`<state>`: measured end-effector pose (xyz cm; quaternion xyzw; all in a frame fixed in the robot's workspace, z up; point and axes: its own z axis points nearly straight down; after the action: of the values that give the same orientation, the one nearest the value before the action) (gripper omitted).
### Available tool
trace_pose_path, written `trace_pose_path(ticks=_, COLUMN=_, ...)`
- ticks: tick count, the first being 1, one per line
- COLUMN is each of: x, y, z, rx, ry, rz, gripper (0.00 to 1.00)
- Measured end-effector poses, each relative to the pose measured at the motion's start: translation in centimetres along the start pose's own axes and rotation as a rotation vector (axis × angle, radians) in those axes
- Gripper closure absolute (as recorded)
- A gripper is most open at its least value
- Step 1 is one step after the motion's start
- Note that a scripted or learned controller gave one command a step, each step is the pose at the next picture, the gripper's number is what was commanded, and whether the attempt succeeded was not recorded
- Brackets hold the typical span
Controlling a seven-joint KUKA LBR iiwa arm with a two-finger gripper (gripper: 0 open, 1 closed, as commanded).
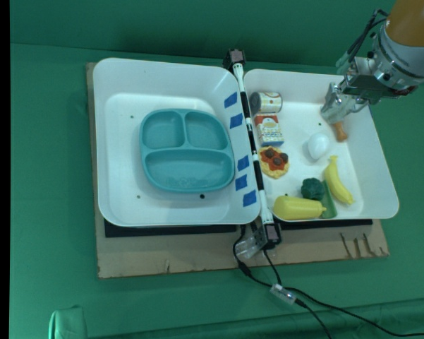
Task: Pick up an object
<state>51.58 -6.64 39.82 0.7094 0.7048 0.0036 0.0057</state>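
Two white bins sit side by side on the table point(56, 154); the left bin point(120, 83) bears a teal divided plate point(187, 150), the right bin point(377, 189) bears the toys. Hovering at the right bin's two o'clock corner, the hand point(337, 113) sits just over a small orange piece point(341, 131); whether it is spread or pinching I cannot tell. A white egg point(317, 145) lies near, at seven o'clock from the hand; a banana point(338, 181) lies further toward six. For a clean pick I would judge it best to drop straight down, centred on that orange piece, keeping clear of the bin wall. A can point(269, 102) and a carton point(268, 129) by the divider carry labels; their writing is too small to read.
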Motion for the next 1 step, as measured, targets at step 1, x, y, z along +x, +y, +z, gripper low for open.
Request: trace_pose_path(ticks=1, x=-3.5, y=10.03, z=14.85, rx=0.006, ry=-0.002, rz=0.002, gripper=1.0)
